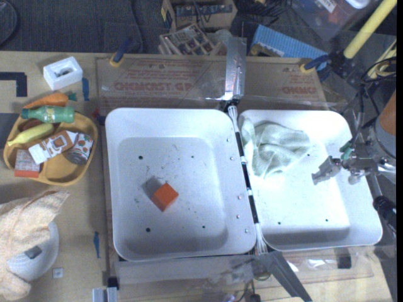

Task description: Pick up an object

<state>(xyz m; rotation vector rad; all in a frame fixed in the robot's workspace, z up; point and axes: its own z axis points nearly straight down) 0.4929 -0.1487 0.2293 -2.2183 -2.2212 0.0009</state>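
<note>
Two white bins fill the middle of the frame side by side. The left bin [126,131] holds an orange block [166,197] lying a little below and left of its centre, with a small grey piece [152,185] touching its upper left edge. The right bin [302,225] holds a crumpled pale cloth [274,148] bunched in its upper left corner, against the wall shared with the other bin. The arm [385,128] comes in at the right edge of the frame, and its gripper [332,168] hangs over the right side of the right bin, to the right of the cloth and apart from it. I cannot tell from this slanted view whether the gripper is released or clenched, and nothing shows in it. So, as I judge it, the pick is not yet made: both the block and the cloth lie on the bin floors, untouched. What is left is the whole of the work: choose a thing, come down on it, close and lift. The cloth is the nearer choice; the block sits well apart in the other bin.
</note>
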